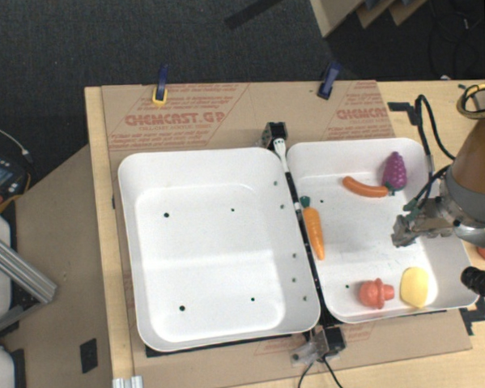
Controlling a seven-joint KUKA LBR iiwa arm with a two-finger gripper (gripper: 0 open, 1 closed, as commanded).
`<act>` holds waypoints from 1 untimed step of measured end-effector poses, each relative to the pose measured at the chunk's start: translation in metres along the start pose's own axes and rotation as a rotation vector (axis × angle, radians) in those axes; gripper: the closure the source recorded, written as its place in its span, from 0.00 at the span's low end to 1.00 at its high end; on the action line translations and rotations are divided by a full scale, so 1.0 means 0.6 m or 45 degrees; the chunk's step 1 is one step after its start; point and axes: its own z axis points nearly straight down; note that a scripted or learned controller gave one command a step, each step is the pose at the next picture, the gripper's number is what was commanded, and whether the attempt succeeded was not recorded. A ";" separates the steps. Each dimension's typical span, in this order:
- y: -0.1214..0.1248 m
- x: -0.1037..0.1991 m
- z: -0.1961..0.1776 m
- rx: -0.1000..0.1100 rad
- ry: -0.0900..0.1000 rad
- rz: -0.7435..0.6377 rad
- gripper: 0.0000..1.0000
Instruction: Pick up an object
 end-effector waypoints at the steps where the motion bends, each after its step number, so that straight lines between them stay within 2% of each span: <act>1: 0.001 -0.001 -0.016 -0.003 -0.002 0.000 1.00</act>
